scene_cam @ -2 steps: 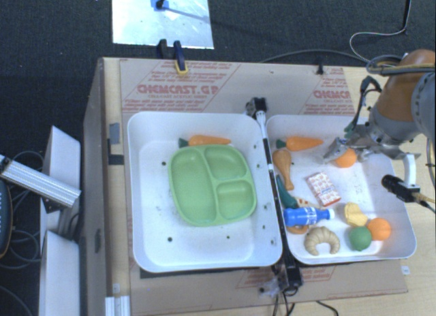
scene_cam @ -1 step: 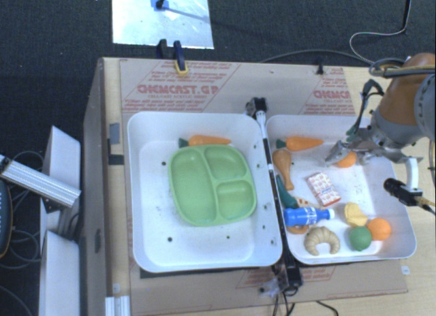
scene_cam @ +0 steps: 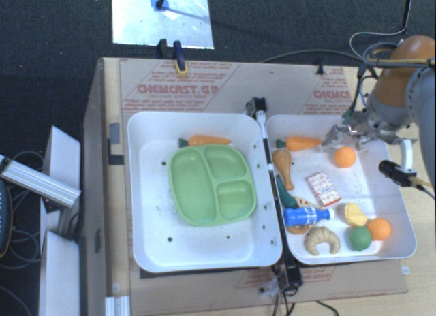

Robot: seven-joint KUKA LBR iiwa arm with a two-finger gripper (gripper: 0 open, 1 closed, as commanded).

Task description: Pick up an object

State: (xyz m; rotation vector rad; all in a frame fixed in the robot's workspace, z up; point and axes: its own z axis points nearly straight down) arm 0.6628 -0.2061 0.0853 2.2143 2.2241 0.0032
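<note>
My gripper [scene_cam: 351, 135] hangs over the far right corner of the right bin [scene_cam: 403, 216]. An orange ball [scene_cam: 345, 157] lies on the bin floor just in front of and below it, apart from it. Left of the gripper lies a carrot [scene_cam: 304, 143]. Further objects in this bin are a chicken drumstick [scene_cam: 283, 165], a red and white packet [scene_cam: 322, 188], a blue bottle [scene_cam: 306, 216], a croissant [scene_cam: 321, 240], a yellow piece [scene_cam: 354, 213], a green ball [scene_cam: 360, 238] and an orange fruit [scene_cam: 379, 228].
The left bin [scene_cam: 153, 240] holds a green divided plate [scene_cam: 211, 184] and a second carrot [scene_cam: 204, 140] at its far edge. A ridge [scene_cam: 269, 171] where the two bin walls meet runs between the bins. The arm [scene_cam: 409, 83] comes in from the right.
</note>
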